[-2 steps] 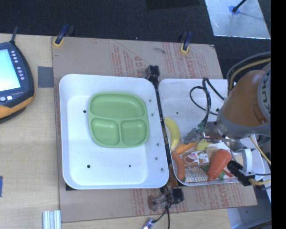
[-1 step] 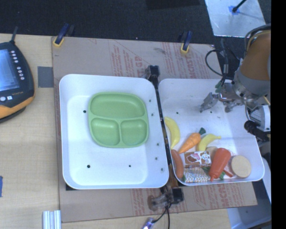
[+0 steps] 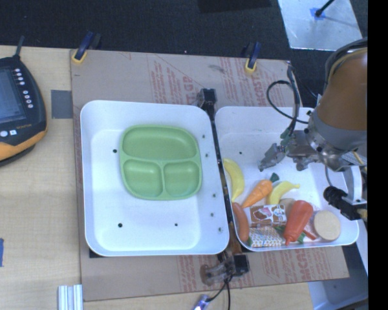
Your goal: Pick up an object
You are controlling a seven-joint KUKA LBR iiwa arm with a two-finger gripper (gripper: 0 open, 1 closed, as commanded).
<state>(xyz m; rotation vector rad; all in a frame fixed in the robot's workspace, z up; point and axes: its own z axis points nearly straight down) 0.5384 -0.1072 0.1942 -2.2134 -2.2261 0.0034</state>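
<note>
While the jaws (image 3: 286, 156) hang spread and unladen, the carrot (image 3: 257, 193) lies just below-left.

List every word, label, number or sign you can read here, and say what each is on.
No text can be read.
Cardboard sheet under the bins: red print, too faint to read.
Small packets in the right bin: printed labels, too small.
Handheld pendant: screen and buttons, blurred.

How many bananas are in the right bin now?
2. One banana lies along the right bin's left wall. A smaller banana sits mid-pile, right of the orange carrot. More could be hidden under the arm.
</note>
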